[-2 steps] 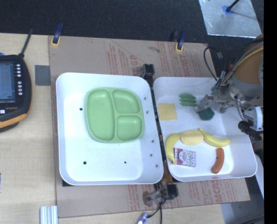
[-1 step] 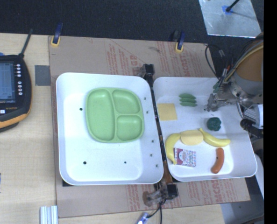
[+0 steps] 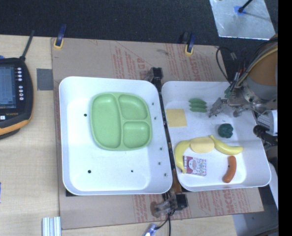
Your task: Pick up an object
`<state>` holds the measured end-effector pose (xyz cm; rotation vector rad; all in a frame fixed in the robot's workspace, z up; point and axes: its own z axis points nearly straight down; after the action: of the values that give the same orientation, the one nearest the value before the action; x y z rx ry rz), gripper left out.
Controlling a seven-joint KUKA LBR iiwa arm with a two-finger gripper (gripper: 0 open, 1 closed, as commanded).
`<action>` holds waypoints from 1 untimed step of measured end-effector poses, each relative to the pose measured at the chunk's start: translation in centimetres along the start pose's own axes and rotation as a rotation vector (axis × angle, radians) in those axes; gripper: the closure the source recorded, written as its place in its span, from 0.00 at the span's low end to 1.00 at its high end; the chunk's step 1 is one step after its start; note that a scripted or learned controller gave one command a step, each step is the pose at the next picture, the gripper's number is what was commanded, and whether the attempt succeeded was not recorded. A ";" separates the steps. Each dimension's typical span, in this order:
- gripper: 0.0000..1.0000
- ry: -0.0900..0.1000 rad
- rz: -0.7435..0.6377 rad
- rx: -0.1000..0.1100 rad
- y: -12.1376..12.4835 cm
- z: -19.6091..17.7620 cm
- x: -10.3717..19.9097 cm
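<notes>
My gripper [image 3: 223, 111] hangs over the back of the right bin [image 3: 264, 181], its two fingers spread open with nothing between them. A dark green lump [image 3: 226, 130] lies just in front of it. A green pea pod [image 3: 197, 104] lies to its left, beside a flat yellow cheese slice [image 3: 176, 117]. Toward the bin's front lie a yellow banana [image 3: 227, 148], a second curved yellow piece [image 3: 180, 151], a pale yellow lump [image 3: 201, 144], a white packet with a red label [image 3: 195, 165] and an orange sausage [image 3: 229, 169].
The left bin [image 3: 77, 176] holds a green divided plate [image 3: 120, 120]. A teach pendant [image 3: 5, 97] lies on the bench at far left. The arm's grey body [image 3: 261, 77] and its cables stand over the right bin's back right corner.
</notes>
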<state>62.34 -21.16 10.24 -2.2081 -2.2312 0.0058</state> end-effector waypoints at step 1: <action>0.00 0.000 0.005 0.001 -4.3 1.1 0.0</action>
<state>58.05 -21.17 9.14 -2.2131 -2.2252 0.0063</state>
